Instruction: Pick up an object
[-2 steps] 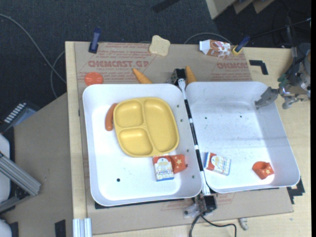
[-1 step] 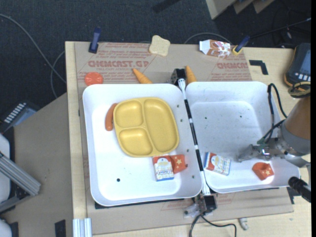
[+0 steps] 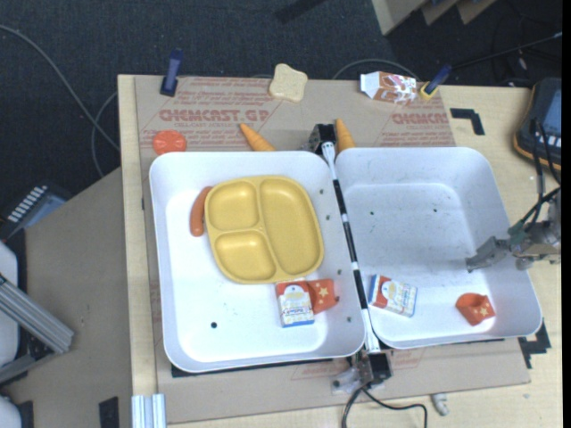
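The bench top (image 3: pixel 223 105) is brown cardboard printed with red lettering, standing on dark carpet. Along its far edge lie a slice of bread (image 3: pixel 288 82), a small carton (image 3: pixel 389 86), two carrots (image 3: pixel 256 138) and a red disc (image 3: pixel 168 141).

The left bin (image 3: pixel 178 328) holds a yellow divided plate (image 3: pixel 263 227) in its far half, a sausage (image 3: pixel 197 213) touching the plate's left rim, and a small box (image 3: pixel 295 304) beside a red packet (image 3: pixel 323 293) near the front edge.

The right bin (image 3: pixel 419 176) holds a small milk carton (image 3: pixel 393 295) at its front left corner and an orange-red piece (image 3: pixel 475 308) at the front right. The gripper (image 3: pixel 486 255) hangs over the bin's right side; how it is set, I cannot tell.
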You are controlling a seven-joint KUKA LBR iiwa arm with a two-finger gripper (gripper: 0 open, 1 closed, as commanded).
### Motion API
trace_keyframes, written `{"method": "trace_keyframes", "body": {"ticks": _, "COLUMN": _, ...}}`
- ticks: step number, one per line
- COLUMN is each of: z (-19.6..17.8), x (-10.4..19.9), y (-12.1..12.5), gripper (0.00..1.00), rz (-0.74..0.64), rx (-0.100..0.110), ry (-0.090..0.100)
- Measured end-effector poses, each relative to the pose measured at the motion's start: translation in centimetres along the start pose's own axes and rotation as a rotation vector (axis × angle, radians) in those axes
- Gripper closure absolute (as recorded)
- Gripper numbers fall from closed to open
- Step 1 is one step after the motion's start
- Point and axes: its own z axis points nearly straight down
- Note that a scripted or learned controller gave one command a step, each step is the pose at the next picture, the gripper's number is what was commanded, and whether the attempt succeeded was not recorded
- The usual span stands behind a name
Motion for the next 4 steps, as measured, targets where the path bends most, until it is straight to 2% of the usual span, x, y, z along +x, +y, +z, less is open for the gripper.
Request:
{"method": "trace_keyframes", "body": {"ticks": 1, "z": 8.7, "x": 8.3, "y": 12.1, "gripper": 0.00, "rz": -0.004, "rx": 0.003, "ry": 0.004}}
{"method": "trace_keyframes", "body": {"ticks": 2, "z": 8.5, "x": 13.0, "y": 18.7, "gripper": 0.00, "rz": -0.003, "rx": 0.001, "ry": 0.002}}
{"method": "trace_keyframes", "body": {"ticks": 3, "z": 8.6, "x": 2.3, "y": 14.3, "gripper": 0.00, "rz": 0.001, "rx": 0.004, "ry": 0.000}}
{"method": "trace_keyframes", "body": {"ticks": 4, "z": 5.9, "x": 4.3, "y": 4.8, "gripper": 0.00, "rz": 0.000, "rx": 0.003, "ry": 0.002}}
